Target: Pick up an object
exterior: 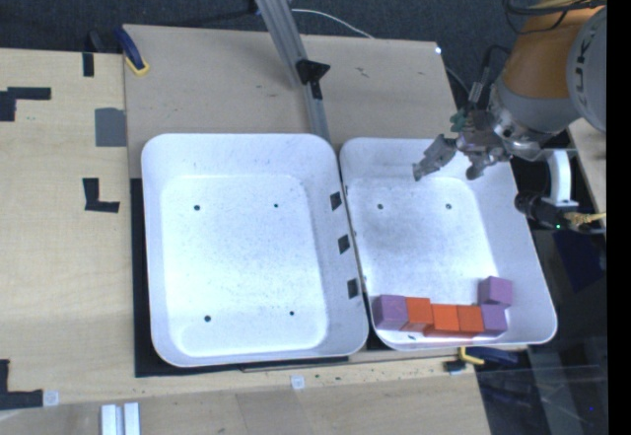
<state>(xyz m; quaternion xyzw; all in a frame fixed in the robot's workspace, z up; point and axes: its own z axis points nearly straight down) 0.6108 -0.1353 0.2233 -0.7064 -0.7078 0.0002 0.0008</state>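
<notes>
In right bin, blocky purple and orange pieces, perhaps foam

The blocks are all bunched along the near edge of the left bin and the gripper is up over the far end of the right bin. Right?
Not quite: the blocks lie along the near edge of the right bin, not the left bin. The camera view shows it. The gripper is indeed over the right bin's far end.

Open fingers hover above right bin; blocks at its near edge.
</notes>
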